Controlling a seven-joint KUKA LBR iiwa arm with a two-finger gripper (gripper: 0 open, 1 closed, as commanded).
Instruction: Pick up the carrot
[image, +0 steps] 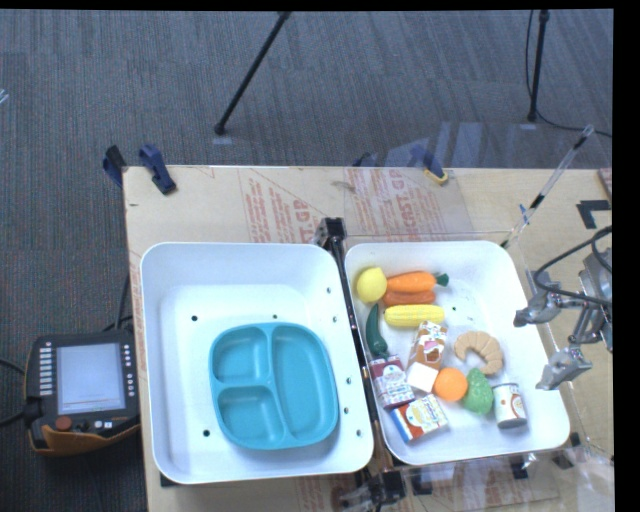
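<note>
Nothing is picked yet: the carrot (411, 287) lies untouched just right of the lemon (371, 285), while the gripper (550, 344) waits well off to the lemon's right, fingers spread and empty.

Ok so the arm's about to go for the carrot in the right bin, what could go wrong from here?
The carrot lies tight between the lemon and the corn cob, so closing fingers could catch or nudge either neighbour instead. The gripper sits at the right bin's far right edge, so it probably must cross over the croissant and other toys; a low pass might knock them.
</note>
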